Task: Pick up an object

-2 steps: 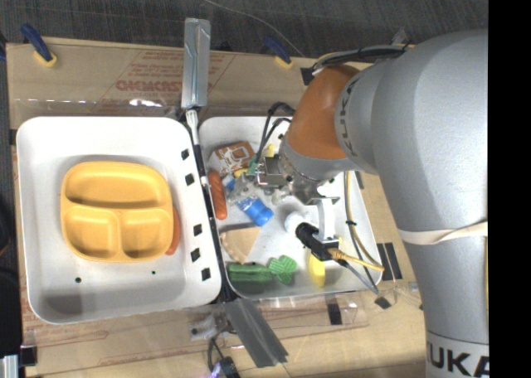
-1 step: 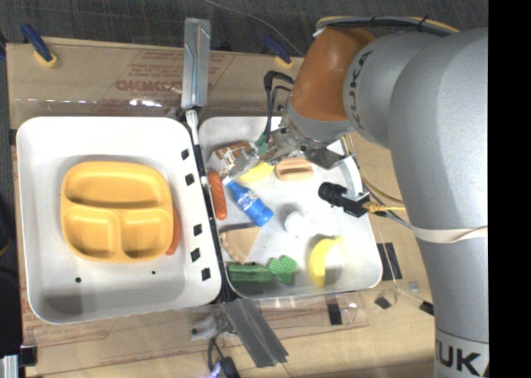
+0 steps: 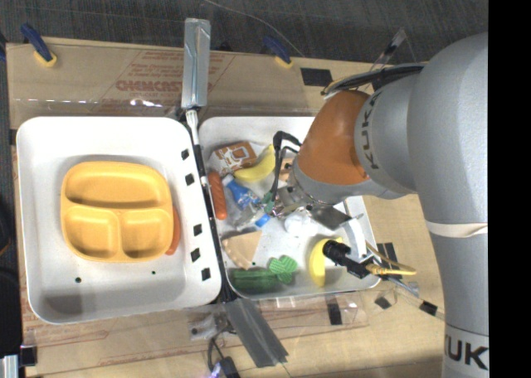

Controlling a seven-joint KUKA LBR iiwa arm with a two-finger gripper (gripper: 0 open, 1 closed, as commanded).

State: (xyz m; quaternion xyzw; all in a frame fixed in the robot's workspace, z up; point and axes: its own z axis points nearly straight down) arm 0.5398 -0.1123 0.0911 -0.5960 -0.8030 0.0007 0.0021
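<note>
Yellow tray [image 3: 119, 209] in left bin [image 3: 33, 144]; toy food under gripper [image 3: 280, 202], grip unclear, in right bin [image 3: 365, 273]; "KUKA" on arm [image 3: 431, 144].

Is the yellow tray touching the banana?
Apart. The camera view shows the yellow tray lying in the left bin, while the banana lies in the right bin, with the bins' walls between them.

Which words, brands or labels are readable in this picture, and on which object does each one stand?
"KUKA" (partly cut off), in dark letters on the grey arm.
Red print on the cardboard behind the bins: too blurred to read.
Label on the brown packet in the right bin: too small to read.
</note>
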